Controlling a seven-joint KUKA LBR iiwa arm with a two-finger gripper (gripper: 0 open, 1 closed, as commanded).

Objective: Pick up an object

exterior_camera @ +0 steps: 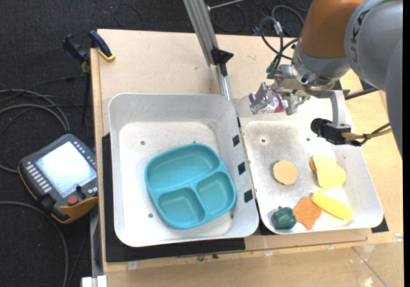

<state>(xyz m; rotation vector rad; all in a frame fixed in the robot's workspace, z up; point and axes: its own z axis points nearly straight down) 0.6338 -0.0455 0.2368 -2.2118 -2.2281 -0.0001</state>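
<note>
Gripper (272, 101) hovers above right bin (365, 212)'s far rim, finger state impossible to tell, so approach comes next: descend toward tan disc (285, 172).

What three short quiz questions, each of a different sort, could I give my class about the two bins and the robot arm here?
1. True or false: the blue tray lies in the right bin.
2. Which item sits nearest the right bin's front-left corner? A) green piece B) round tan piece C) yellow piece
3. Fill in: the gripper hangs over the right bin's ____ edge.

Key
1. False: it lies in the left bin.
2. A
3. Far: it is by the far-left corner, above the food pieces.
</note>
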